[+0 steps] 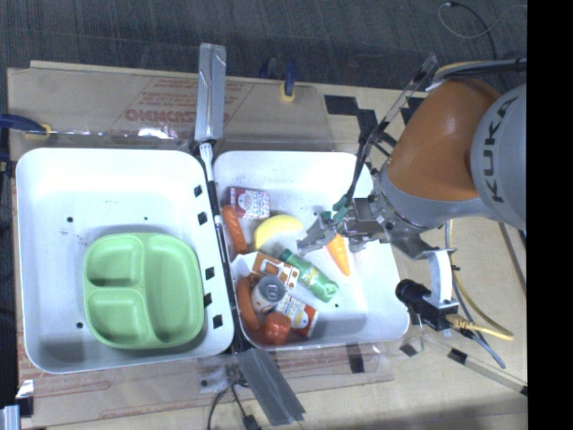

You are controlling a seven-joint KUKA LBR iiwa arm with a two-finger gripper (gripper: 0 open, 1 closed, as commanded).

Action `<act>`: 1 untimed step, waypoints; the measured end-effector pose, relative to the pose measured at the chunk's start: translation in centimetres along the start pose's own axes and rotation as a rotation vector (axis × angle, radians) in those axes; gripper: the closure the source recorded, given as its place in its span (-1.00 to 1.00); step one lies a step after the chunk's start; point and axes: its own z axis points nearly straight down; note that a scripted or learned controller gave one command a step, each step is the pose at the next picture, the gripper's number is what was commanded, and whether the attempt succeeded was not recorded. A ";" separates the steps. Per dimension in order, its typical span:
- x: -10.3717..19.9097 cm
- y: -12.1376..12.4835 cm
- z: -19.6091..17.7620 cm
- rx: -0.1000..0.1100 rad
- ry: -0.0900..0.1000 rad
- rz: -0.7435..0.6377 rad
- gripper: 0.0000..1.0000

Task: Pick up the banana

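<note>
- The bench carries two white bins side by side, their inner rims touching along a central divide.
- The arm, grey with an orange band, reaches over the right bin's right rim and covers that bin's upper right corner.
- The left bin has wide bare floor along its top and left edges.
- A green divided plate lies toward the left bin's bottom edge, near its right rim.
- The right bin is crowded through its middle and lower left; bare floor shows along its top edge and in its lower right corner.
- The gripper hangs low at the centre of the right bin, fingers slightly parted with nothing visibly between them.
- The banana lies at the middle of the right bin, just beside the fingertips on the side toward the central divide.
- A red-and-white carton sits above the banana, near the divide.
- An orange carrot lies just below the gripper, toward the right rim.
- A green packet, a can and other packets fill the lower left corner.
</note>
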 end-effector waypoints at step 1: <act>2.5 5.5 6.7 0.002 0.000 -0.163 -1.00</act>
